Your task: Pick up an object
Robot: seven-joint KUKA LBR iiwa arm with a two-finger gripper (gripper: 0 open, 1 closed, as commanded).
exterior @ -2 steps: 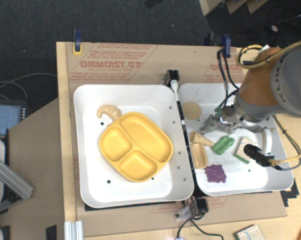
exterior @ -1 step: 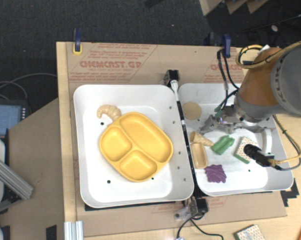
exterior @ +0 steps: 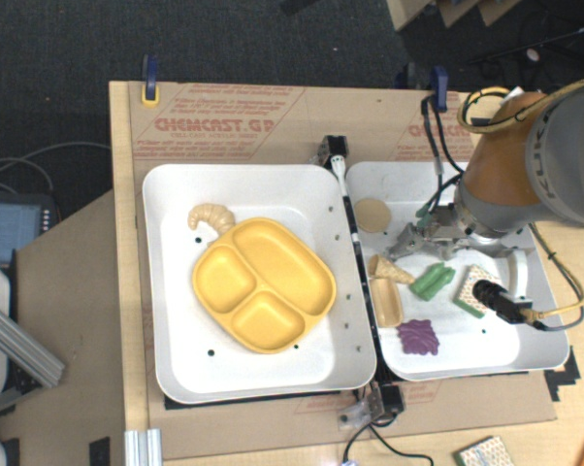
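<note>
While the gripper (exterior: pixel 438 233) is held low in the right bin (exterior: pixel 539 352), its finger state cannot be told. Just beside it, the green piece (exterior: pixel 433 281) is laid diagonally, upper-right to lower-left. Wrist is partly hidden.

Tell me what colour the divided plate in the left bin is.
Yellow; the divided plate shows best in the camera view.

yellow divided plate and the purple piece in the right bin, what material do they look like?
Yellow divided plate: likely moulded plastic, smooth with a soft sheen, uniform colour, rounded compartment walls. Purple piece: probably toy-food plastic or rubber, matte with a lumpy outline like a grape bunch; too small to tell which.
</note>
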